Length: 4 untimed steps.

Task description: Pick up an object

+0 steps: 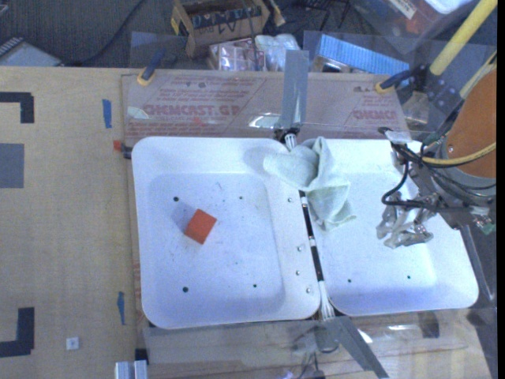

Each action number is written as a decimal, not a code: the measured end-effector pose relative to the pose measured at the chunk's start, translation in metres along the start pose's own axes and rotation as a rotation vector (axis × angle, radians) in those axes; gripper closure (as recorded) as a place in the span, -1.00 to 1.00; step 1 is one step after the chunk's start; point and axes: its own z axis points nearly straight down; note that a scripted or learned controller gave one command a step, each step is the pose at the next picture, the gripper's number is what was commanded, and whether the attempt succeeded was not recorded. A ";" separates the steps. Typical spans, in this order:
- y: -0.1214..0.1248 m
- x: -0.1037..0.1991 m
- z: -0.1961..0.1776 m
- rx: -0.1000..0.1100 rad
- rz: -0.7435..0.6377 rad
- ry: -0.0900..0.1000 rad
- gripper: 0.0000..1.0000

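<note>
1. An orange block [200, 226] is seen lying in the left bin [158, 290], well apart from the gripper [404, 229].
2. The gripper is held low over the right bin [442, 290]; its opening cannot be told.
3. A pale cloth [316, 180] is draped across both bins' shared rim.

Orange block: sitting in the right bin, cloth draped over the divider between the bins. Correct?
No. The camera view shows the orange block in the left bin, not the right one. The cloth is draped over the divider between the bins, as you said.
</note>
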 end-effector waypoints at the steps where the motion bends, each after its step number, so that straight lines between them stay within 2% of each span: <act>1: -0.051 -0.061 0.106 -0.001 -0.270 0.002 1.00; 2: -0.036 -0.083 0.094 -0.001 -0.399 0.001 1.00; 3: -0.079 -0.100 0.150 0.003 -0.684 -0.003 1.00; 4: -0.104 -0.123 0.150 0.003 -0.438 -0.002 1.00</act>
